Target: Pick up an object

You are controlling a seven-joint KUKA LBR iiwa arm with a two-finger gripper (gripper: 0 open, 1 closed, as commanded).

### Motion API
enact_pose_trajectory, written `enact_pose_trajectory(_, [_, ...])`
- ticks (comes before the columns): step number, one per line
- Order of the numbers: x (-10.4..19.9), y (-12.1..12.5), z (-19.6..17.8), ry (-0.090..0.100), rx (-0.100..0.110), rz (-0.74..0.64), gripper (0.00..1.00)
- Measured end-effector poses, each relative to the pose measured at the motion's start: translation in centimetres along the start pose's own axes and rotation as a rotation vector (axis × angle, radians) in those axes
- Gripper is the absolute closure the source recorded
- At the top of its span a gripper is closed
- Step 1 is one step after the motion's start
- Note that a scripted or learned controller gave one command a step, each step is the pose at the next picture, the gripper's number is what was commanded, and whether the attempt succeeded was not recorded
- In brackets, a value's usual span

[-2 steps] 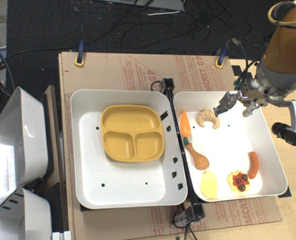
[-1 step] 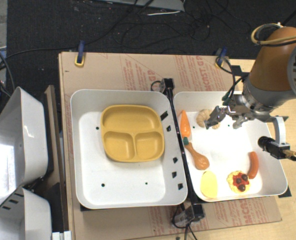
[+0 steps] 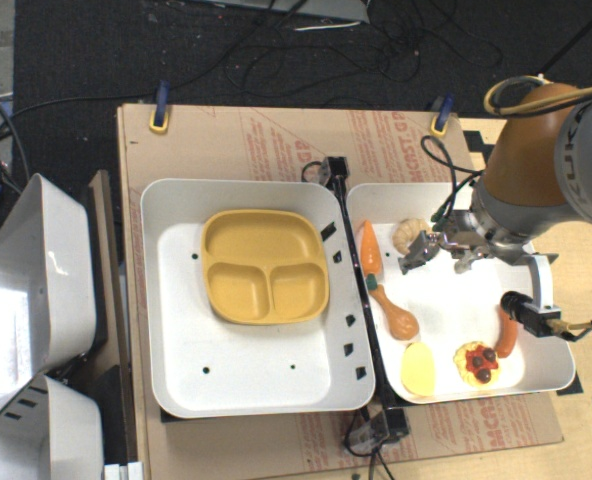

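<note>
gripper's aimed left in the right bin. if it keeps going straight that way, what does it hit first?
Most likely the carrot by the bin's left wall, with the beige lump just above that line. Height is unclear from this slanted view, so the gripper might pass over them.

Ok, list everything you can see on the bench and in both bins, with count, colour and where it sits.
divided plate: one, yellow, left bin
left bin: one, white, left half of bench
right bin: one, white, right half of bench
carrot: one, orange, right bin, left edge
wooden spoon: one, tan, below the carrot
lemon-shaped piece: one, pale yellow, right bin, near edge
pizza-like piece: one, yellow with red, near right corner
sausage: one, red-orange, right side
beige lump: one, far part of right bin
clamps: two, yellow, far bench edge
gripper: one, grey, over right bin
</note>
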State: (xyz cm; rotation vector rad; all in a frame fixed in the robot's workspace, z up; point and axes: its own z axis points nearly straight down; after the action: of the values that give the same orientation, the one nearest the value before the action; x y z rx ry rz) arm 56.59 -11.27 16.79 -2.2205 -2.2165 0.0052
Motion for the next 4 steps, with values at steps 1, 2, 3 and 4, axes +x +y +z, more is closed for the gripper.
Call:
enact_pose_trajectory(1, [1.0,-0.4,5.2,0.001,0.000,0.000,0.00])
enact_pose_trajectory(2, [0.9,-0.3,3.9,-0.001,-0.005,0.002,1.00])
enact_pose_trajectory(3, [0.8,0.2,-2.4,-0.002,-0.012,-0.004,1.00])
enact_pose_trajectory(4, [0.8,0.3,-7.4,-0.002,-0.010,-0.005,1.00])
